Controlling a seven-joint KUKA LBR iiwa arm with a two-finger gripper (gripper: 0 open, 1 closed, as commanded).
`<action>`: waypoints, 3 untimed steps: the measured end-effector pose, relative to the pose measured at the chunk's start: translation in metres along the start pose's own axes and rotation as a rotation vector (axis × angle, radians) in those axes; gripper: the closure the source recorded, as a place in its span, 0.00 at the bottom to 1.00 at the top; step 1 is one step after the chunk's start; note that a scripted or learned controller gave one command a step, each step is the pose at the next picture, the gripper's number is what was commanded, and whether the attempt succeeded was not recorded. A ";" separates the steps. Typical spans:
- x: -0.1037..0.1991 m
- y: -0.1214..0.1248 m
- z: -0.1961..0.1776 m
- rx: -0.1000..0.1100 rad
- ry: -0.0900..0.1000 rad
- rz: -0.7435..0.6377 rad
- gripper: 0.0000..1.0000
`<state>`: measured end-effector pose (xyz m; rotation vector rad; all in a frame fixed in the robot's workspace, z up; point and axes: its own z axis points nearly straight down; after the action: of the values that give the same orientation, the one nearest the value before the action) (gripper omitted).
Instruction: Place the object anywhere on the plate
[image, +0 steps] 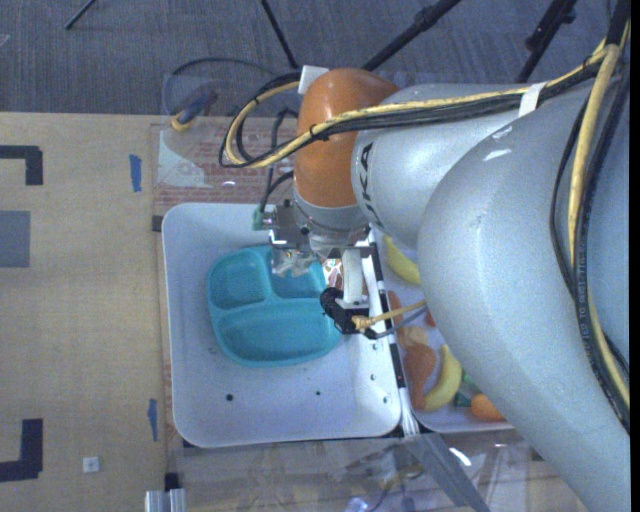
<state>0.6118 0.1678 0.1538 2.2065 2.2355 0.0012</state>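
The plate (270, 315), a turquoise sectioned dish with three compartments, lay in the left bin (195, 330), toward the bin's far right part, its right rim close to the wall dividing the two bins. The claw (292, 262) hung directly over the plate's far compartments, at the seam between them. A small pale item seemed to sit at its tip, but whether the claw was spread or closed, and whether it truly held the object, could not be told from this view. Loose fruit-like pieces (440, 370), yellow and orange, lay in the right bin (470, 418), partly hidden beneath the arm (500, 250).

To do the placing step well, the claw would judgeably need to descend gently toward a compartment floor rather than onto a raised divider, and release low so the object did not bounce or roll out. The near, larger compartment offered the broadest target. Open room lay to the bin's left and near sides, where bare white floor showed; the dividing wall and a dangling cable (385, 318) crowded the right side, so withdrawal straight upward looked safest.
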 end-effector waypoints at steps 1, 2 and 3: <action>-0.024 0.014 0.004 0.000 -0.001 0.149 1.00; 0.057 0.030 0.018 -0.001 0.000 -0.127 1.00; 0.049 -0.023 -0.010 0.004 0.000 -0.043 1.00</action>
<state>0.5882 0.2169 0.1641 2.1594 2.2846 -0.0028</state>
